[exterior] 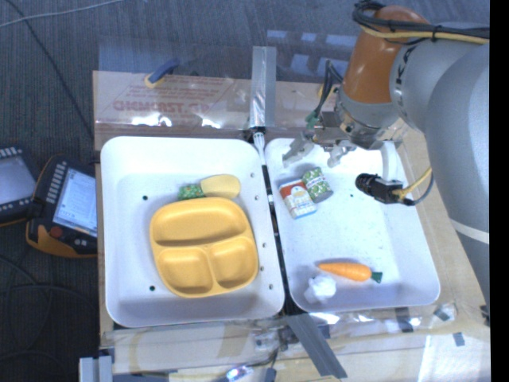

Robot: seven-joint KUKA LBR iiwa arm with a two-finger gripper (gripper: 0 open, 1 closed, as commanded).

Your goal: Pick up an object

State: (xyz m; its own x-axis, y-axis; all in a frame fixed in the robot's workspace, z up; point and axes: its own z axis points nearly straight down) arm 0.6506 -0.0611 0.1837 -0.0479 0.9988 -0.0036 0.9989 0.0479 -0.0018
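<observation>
While a yellow tray [205, 243] is kept in the left bin [119, 213], a carrot [346, 270] and small packets [306, 192] are held in the right bin [413, 277]; spread, empty fingers [320, 151] are seen above the packets.

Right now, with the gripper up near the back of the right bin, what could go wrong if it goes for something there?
The gripper hangs open just above two small packets that lie touching, so it may catch both or push one aside. They also sit close to the divider between the bins, which a finger could strike. The carrot lies against a white lump near the front wall, a tight spot for a clean grasp.
</observation>
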